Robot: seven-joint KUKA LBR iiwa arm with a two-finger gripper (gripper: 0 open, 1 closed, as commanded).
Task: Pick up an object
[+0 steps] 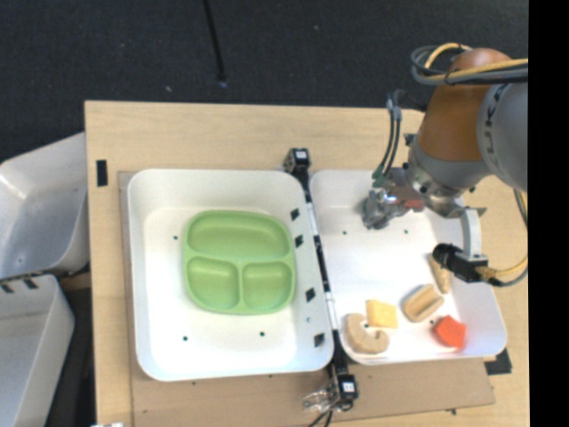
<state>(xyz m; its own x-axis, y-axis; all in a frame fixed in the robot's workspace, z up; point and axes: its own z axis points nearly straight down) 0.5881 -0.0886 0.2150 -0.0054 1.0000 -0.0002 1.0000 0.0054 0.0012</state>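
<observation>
One camera sits high above the table and looks down at a slant. It is far enough back to see both white bins, the left bin and the right bin.

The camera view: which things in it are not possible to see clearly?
- Gripper: too small and blurred to tell the state of its fingertips.
- Arm: cut off by the right edge.
- Small items in the right bin, orange piece, yellow piece, tan piece: too small to identify.
- Green tray: compartments visible, fine detail blurred.
</observation>
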